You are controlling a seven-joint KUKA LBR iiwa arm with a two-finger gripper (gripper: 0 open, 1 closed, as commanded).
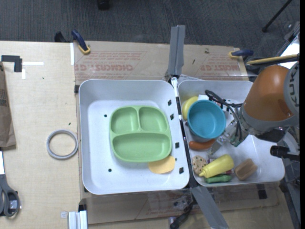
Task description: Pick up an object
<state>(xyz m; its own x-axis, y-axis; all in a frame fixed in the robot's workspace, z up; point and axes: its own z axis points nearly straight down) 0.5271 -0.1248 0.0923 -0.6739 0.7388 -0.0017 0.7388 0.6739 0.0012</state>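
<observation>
Here, nearest the camera in the right bin (267, 175): a yellow squeeze bottle (218, 166) lying tilted, a green piece (218, 179) just beneath it, a brown bread-like item (245, 169) to its right, a speckled cookie (198, 162) to its left. In the left bin (90, 142), a yellow disc (162, 165) peeks from under the green divided plate (140, 133). Farther in, the gripper (228, 137) sits low in the right bin, beside the blue bowl (206, 119); opening cannot be told, nothing seen held. An orange piece (201, 144) lies under the bowl's near edge, a yellow item (189, 104) behind it. Left on the desk (38, 89), a grey ring (62, 143).
</observation>
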